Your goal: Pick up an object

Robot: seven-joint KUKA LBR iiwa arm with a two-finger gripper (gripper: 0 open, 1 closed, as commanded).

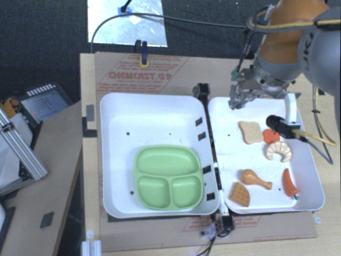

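Note:
My gripper hangs over the far left part of the right bin, above its bare floor. Several toy foods lie in that bin. Nearest is a bread slice, just in front and to the right of the gripper. A red piece and a croissant lie further right. A chicken drumstick, a waffle and a red sausage lie near the front wall. I see nothing hanging from the gripper.
The left bin holds a green divided plate in its front half. A black divider with clips runs between the two bins. Cardboard underlies both bins, and clutter sits on the side table at far left.

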